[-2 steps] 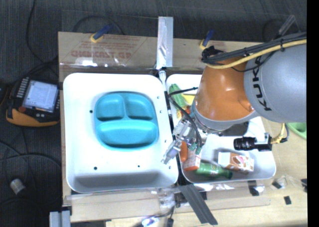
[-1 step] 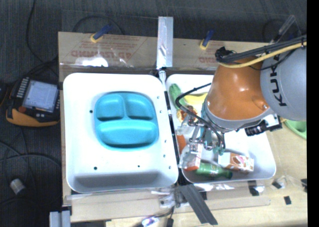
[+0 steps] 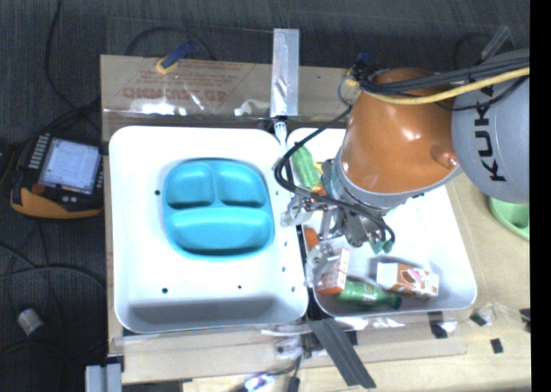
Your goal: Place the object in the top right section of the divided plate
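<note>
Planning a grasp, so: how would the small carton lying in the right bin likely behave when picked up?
The carton looks like thin cardboard, so probably light and crushable. It lies flat, so it will likely slide when pushed, not roll. The green bottle beside it may get nudged.

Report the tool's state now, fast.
Tool: cannot be told; it sits low in the right bin among the clutter, under the orange wrist band.

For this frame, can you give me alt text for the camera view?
A grey and orange arm reaches down into the right white bin among small packaged items, its gripper low near the bin's left wall. A blue divided plate sits in the left white bin.
</note>
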`<state>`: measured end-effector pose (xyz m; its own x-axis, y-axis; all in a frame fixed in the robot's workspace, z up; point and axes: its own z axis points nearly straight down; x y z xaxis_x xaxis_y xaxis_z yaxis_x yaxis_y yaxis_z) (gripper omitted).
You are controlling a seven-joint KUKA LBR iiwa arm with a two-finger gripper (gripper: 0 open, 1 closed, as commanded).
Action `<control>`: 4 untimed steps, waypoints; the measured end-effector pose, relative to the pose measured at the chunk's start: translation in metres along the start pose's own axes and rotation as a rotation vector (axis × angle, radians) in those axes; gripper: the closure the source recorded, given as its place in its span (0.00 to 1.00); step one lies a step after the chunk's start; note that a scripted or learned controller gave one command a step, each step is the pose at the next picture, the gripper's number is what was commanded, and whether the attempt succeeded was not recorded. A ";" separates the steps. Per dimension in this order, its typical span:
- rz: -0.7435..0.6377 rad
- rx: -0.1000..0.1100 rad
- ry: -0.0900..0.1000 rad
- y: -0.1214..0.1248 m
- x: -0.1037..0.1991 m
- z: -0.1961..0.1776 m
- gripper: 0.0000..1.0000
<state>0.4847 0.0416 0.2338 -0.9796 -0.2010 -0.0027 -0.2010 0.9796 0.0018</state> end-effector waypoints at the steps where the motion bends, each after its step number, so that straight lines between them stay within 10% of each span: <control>1: -0.348 0.000 -0.001 -0.023 -0.020 -0.046 0.00; 2: -0.346 -0.002 -0.004 -0.023 -0.021 -0.055 1.00; 3: -0.400 -0.001 -0.002 -0.075 -0.108 -0.038 1.00; 4: -0.290 0.001 -0.002 -0.179 -0.103 -0.044 1.00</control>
<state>0.6220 -0.1135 0.2781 -0.8811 -0.4730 -0.0049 -0.4730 0.8811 -0.0006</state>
